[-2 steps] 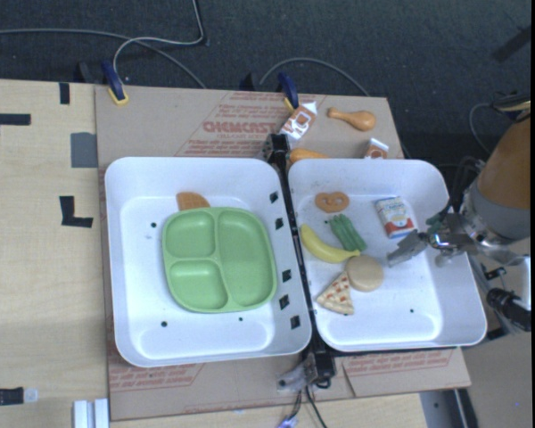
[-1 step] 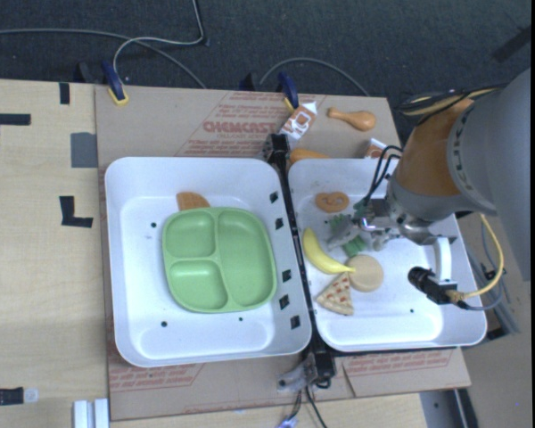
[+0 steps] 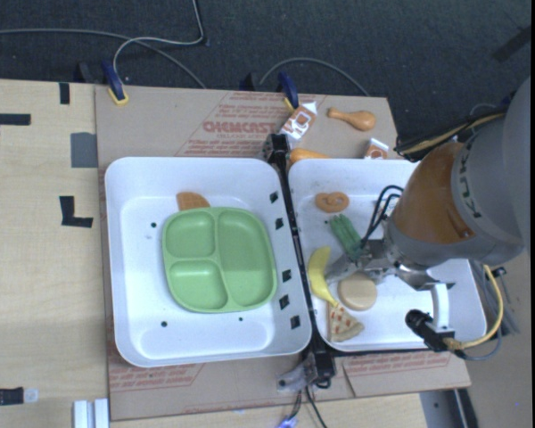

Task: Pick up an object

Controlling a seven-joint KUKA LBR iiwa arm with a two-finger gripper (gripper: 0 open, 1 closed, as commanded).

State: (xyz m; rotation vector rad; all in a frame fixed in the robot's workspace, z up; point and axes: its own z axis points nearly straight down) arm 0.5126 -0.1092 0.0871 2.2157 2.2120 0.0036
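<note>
Arm over the right bin
The gripper is low among a banana, green piece and tan round; its spread cannot be told.

Two white bins; one green tray; about five toy foods in right bin — partly hidden.

The arm's bulk runs off the right edge and covers a good chunk of the right bin. The green plate hides most of an orange piece. Honestly can't make out the claw's tips.
</note>
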